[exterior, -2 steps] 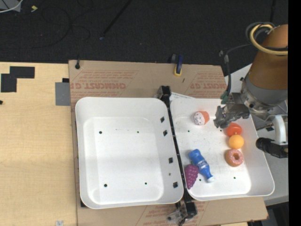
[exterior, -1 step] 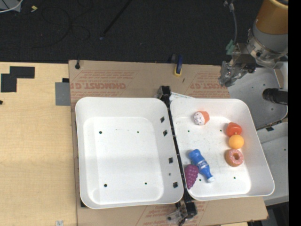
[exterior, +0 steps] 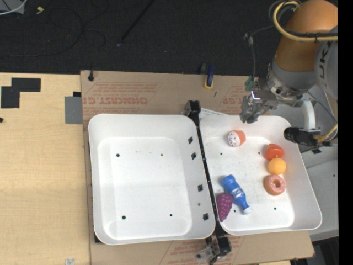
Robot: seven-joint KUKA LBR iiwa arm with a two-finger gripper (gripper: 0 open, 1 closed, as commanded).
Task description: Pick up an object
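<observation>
The right bin (exterior: 300, 208) holds several small objects. A white and orange ball-like piece (exterior: 235, 138) lies near its back left. A red piece (exterior: 274, 150) and an orange ball (exterior: 277, 166) sit at the right, with a pink frosted donut (exterior: 274, 185) just below them. A blue bottle (exterior: 235, 192) lies tilted near the front left, beside a purple bunch of grapes (exterior: 224, 205). My gripper (exterior: 249, 115) hangs above the back edge of the right bin, up and to the right of the white and orange piece, with nothing seen between its fingers.
The left bin (exterior: 110, 225) stands beside the right one, with a black divider strip (exterior: 199, 164) between them. Both rest on a cardboard sheet (exterior: 143, 93) on the wooden bench. A blue clamp (exterior: 209, 76) sits at the cardboard's back edge.
</observation>
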